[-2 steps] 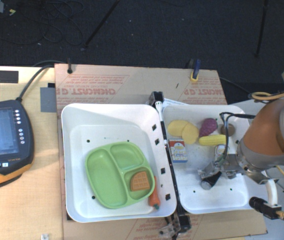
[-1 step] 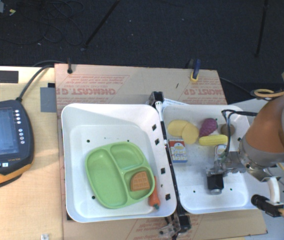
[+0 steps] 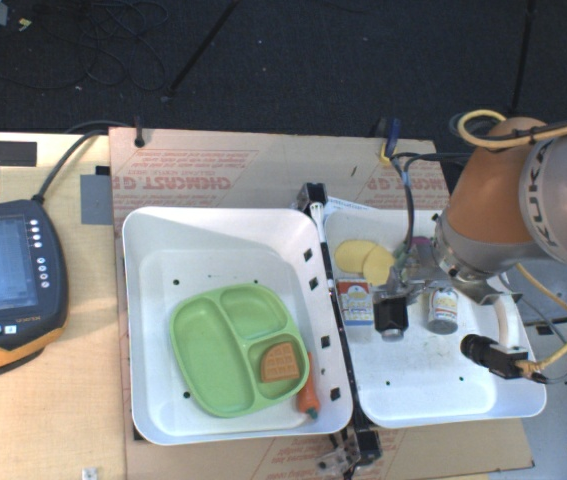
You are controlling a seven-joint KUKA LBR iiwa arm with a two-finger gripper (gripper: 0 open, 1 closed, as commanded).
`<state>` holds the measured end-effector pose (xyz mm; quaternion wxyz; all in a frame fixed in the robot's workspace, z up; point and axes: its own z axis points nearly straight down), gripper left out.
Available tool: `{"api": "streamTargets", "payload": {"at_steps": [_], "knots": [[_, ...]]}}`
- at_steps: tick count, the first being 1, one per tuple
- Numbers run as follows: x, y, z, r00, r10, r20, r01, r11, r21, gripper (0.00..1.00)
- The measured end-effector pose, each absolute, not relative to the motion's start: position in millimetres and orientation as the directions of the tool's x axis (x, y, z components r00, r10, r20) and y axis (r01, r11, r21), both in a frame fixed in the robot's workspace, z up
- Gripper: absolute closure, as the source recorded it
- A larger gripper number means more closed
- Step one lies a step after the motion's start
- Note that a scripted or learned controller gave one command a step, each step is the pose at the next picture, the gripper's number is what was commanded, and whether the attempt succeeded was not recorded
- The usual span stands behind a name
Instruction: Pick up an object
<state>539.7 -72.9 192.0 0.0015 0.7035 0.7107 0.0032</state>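
My gripper [image 3: 409, 274] hangs low over the upper middle of the right bin [image 3: 433, 408], under the grey and orange wrist. Two yellow discs [image 3: 365, 259] lie just left of it. A small red, white and blue box [image 3: 354, 302] lies below the discs. A small black block [image 3: 391, 316] stands right beside the box, just below the gripper. A small pale jar [image 3: 443, 309] stands to the right of that block, under the wrist.
The left bin [image 3: 153, 258] holds a green divided plate [image 3: 213, 353] with a brown waffle piece [image 3: 281, 362] in its small compartment. An orange carrot-like piece [image 3: 308, 399] lies by the plate's lower right corner. A tablet pendant [image 3: 3, 273] sits on the bench at far left.
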Motion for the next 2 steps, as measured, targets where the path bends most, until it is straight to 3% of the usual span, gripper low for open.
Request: {"api": "streamTargets", "payload": {"at_steps": [1,2], "knots": [[542.9,0.3,214.6,-0.007,1.0,0.003,1.0,0.007,0.0,1.0],[575.7,5.8,228.6,0.0,1.0,0.0,1.0,0.0,0.0,1.0]]}}
